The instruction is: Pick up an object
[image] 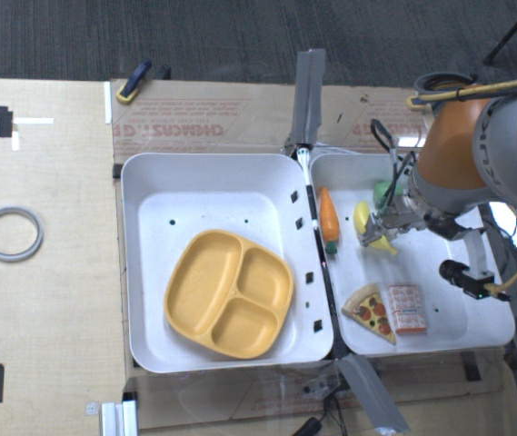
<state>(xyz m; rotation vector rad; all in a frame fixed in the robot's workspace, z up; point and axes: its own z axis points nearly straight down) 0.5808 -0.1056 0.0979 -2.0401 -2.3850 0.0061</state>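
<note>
Yellow, banana-like toy [367, 225] lying in the right bin [476, 330], directly under the gripper [383, 228], beside a carrot [329, 218]. Cannot tell how the hand is set. Likely to slip off a curved, smooth shape if closed off-centre; could nudge it toward the carrot. Pizza slice [372, 312] and small box [406, 309] well clear.

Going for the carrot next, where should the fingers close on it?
Grip the carrot across its orange middle, coming straight down. It lies lengthwise against the right bin's left wall, so the wall-side finger has little room; closing across the narrow width probably still works best.
</note>
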